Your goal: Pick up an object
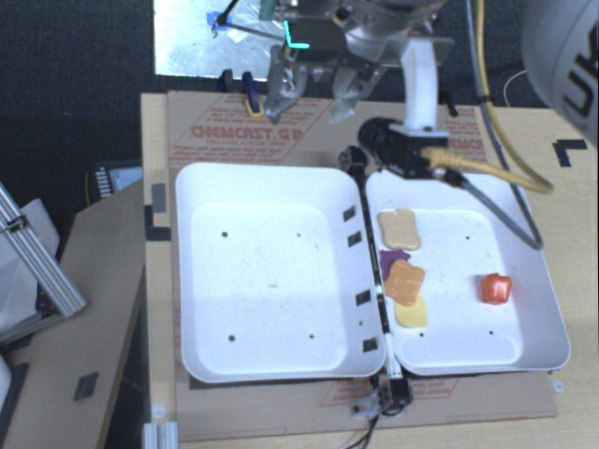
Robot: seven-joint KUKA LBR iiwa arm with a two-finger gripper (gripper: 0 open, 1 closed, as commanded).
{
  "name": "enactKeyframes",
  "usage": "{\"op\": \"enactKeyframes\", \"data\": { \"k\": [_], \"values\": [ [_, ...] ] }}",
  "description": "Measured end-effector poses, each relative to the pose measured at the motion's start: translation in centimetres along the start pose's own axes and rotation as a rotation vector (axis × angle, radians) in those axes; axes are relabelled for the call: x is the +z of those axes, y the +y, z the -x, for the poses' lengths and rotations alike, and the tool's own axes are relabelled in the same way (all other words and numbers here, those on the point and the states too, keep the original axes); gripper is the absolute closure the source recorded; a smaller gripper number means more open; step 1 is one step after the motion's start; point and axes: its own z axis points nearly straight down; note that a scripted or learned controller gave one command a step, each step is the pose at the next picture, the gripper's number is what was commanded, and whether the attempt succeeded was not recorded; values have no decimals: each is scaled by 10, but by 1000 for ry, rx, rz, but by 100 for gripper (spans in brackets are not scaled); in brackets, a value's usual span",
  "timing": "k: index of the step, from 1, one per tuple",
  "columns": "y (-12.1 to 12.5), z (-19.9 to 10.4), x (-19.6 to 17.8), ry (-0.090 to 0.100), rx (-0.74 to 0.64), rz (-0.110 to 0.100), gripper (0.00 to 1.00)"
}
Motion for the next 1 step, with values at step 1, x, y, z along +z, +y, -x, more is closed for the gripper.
{"op": "enactKeyframes", "data": {
  "k": [1],
  "values": [
    [0, -1, -12, 2, -3, 2, 100]
  ]
}}
